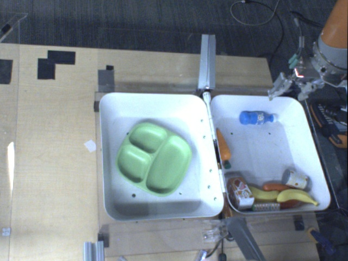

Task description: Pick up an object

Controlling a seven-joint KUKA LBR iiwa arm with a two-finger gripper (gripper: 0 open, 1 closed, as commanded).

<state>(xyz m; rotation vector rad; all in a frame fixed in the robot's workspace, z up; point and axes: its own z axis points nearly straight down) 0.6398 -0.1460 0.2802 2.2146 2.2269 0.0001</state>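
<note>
My gripper hangs above the far right corner of the right bin, open, with nothing between its fingers. A blue bottle lies on its side just below and left of it, apart from the fingers. An orange carrot lies along the bin's left wall. In the near corner sit a small can, a yellow banana, a red pepper and a small grey cup.
The left bin holds a green divided plate. A metal post stands at the far end of the divider between the bins. Cables lie on the dark floor behind the bench.
</note>
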